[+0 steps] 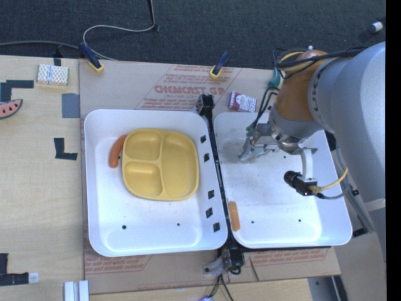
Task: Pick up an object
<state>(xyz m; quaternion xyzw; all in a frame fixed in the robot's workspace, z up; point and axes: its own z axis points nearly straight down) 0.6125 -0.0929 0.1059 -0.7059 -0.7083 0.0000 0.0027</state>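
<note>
My gripper hangs over the upper middle of the right bin, with its metal fingers pointing down and left. I see nothing between the fingers. A small orange carrot-like piece lies against the right bin's left wall, well below the gripper. In the left bin a yellow divided plate sits at the centre. An orange sausage-like piece lies along the plate's left edge.
A black divider with clips runs between the two bins. A small red and white packet lies on the cardboard behind the right bin. The grey arm with its orange band covers the bin's upper right. Cables hang beside the wrist.
</note>
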